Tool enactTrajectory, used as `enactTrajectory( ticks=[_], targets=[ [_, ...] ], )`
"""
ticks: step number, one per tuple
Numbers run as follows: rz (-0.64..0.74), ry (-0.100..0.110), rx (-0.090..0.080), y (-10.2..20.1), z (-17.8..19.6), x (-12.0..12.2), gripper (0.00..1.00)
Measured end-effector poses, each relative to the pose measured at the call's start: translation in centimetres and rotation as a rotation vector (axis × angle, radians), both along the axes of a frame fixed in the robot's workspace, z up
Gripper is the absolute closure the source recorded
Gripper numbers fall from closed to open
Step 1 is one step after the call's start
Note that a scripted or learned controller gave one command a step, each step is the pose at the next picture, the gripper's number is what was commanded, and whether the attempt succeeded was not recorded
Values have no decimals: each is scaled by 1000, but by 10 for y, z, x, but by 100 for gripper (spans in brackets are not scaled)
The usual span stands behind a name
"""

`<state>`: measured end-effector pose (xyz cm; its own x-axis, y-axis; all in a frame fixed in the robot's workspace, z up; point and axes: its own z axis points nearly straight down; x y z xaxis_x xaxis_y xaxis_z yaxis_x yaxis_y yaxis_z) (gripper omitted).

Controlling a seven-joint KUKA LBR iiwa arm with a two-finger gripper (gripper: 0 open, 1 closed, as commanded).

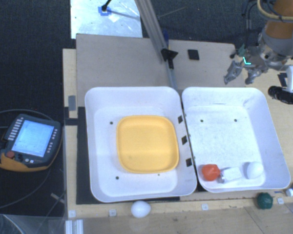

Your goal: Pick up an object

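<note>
Camera view: the end effector (243,74) is seen at upper right, above the right bin's (271,126) far rim, fingers spread wide, nothing between them. An orange block (209,171), a white tube (230,174) and a white ball (254,169) are found along the bin's lower edge. A yellow plate (147,143) is seen in the left bin (98,130).

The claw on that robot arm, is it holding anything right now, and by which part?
Nothing is held. The gripper hangs open above the far edge of the right bin, with nothing between its fingers. The orange object lies in that bin's near end.
</note>
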<state>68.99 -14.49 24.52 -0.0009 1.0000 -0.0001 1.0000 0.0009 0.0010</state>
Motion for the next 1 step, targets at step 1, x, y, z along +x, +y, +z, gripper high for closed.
enactTrajectory(
  ticks=[1],
  targets=[
    [0,0,0,0,0,0,0]
  ],
)
